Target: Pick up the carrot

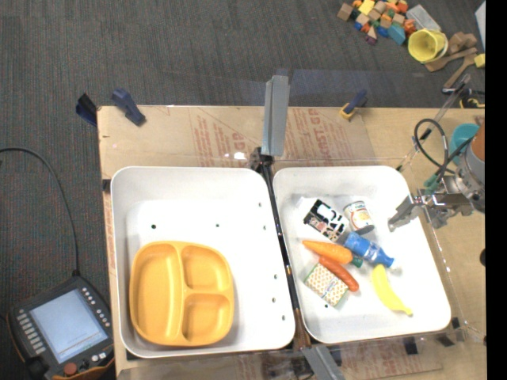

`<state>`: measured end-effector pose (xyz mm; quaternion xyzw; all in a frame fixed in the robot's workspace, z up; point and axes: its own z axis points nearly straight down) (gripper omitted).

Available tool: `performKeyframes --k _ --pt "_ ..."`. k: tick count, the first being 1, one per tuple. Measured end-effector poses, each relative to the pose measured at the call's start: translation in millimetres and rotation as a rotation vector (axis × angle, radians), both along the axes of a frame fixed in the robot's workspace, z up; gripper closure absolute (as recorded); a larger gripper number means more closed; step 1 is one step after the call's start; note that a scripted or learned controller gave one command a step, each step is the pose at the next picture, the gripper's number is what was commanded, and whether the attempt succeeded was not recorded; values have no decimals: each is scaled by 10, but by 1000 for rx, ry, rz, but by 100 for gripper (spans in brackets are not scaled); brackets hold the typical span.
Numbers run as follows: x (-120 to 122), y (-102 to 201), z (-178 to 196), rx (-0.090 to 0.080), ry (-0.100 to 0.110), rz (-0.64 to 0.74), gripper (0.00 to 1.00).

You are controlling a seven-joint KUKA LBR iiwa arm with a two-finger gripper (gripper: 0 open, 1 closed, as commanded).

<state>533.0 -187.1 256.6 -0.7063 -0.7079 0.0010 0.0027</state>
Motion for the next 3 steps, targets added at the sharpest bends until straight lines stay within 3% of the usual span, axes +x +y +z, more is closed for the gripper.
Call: performKeyframes --k 1,2,3 --pt "46 790 -698 0 -1 138 0" --pt "107 1039 -1708 2 -1 413 0" --pt "97 1008 -1627 4 3 404 100"
